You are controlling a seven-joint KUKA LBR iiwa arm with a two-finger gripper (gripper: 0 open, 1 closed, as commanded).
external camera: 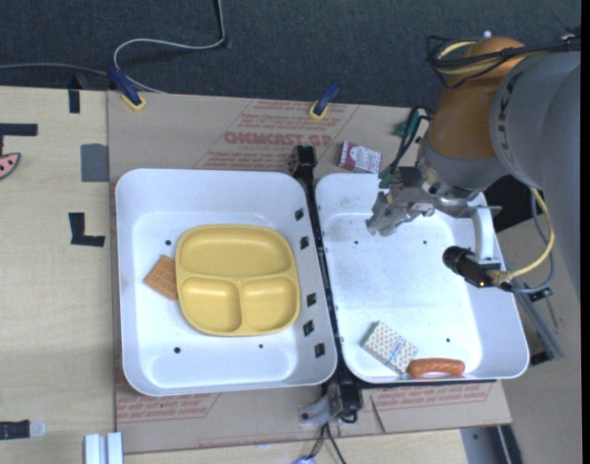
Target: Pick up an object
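My gripper point(382, 222) hangs over the back of the right bin point(426, 288), near its upper left part, with nothing visible between its fingers. At the right bin's front lie a small white patterned box point(389, 344) and an orange-red sausage-like piece point(436, 366), well apart from the gripper. The left bin point(145, 356) bears a yellow divided plate point(239, 278) with a tan cracker point(162, 277) tucked at the plate's left edge.
A small red-and-white packet point(358, 157) lies on the cardboard behind the right bin. Black clips point(311, 259) run along the seam between the bins. Blue-yellow clamps point(129, 89) hold the cardboard's back edge. The arm's cables point(527, 259) hang over the right bin's right rim.
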